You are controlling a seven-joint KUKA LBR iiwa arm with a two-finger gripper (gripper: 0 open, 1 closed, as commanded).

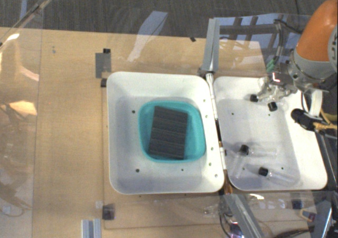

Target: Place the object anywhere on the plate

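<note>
A dark grey ridged block (169,132) lies flat in the middle of the teal plate (197,139), which sits in the left white bin (122,142). My gripper (263,102) hangs over the back of the right bin (301,176), well to the right of the plate and apart from the block. Its two black fingertips (272,106) stand open with nothing between them. The orange band of the arm (317,36) rises at the upper right.
Two small black-tipped clear pieces (244,149) (262,171) lie near the front of the right bin. A metal rail (211,47) runs back from the seam between the bins. Black and yellow cables (309,121) hang at the right bin's edge.
</note>
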